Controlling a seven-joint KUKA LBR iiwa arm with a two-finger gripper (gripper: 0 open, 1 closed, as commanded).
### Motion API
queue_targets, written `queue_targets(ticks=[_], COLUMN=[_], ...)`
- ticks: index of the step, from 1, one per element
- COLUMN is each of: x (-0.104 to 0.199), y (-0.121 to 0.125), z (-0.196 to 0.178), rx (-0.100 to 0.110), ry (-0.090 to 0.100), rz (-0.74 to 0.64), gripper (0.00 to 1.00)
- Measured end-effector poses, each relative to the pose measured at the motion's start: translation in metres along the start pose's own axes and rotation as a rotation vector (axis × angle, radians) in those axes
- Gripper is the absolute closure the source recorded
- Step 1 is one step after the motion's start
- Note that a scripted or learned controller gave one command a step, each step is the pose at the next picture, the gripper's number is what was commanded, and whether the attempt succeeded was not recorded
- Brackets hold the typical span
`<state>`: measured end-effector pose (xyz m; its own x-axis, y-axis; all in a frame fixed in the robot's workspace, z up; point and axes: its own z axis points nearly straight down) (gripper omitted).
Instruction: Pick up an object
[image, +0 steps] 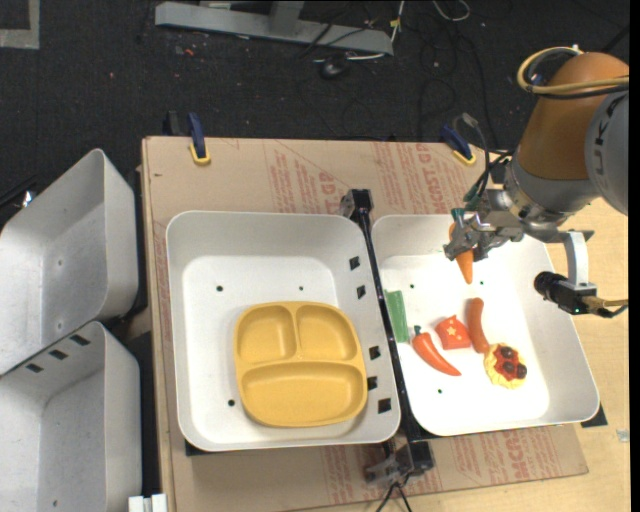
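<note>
Yellow divided plate (300, 363) sits in the left bin (190, 300), and I place everything else from the right bin (560, 400) beside it. Inside that bin lie a green strip (398, 314) by its left wall, a red pepper (435, 352), a sausage (477, 323) and a small tart (505, 366). My gripper (470, 243) hangs over the bin's far end, closed on an orange carrot (466, 265) that dangles tip-down.

Bench: brown cardboard-covered bench top (300, 165), printed red lettering.
On it: two shallow white plastic bins, left bin (190, 300) touching right bin (560, 400), side by side.
</note>
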<state>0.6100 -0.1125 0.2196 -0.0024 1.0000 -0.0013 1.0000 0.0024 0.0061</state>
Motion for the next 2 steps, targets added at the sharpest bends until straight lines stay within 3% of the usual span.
queue_targets(ticks=[1, 2], x=[0.053, 0.105], y=[0.001, 0.002], z=[0.008, -0.008], rx=[0.007, 0.004], ry=[0.002, 0.003], rz=[-0.004, -0.006], gripper=[1.0, 1.0])
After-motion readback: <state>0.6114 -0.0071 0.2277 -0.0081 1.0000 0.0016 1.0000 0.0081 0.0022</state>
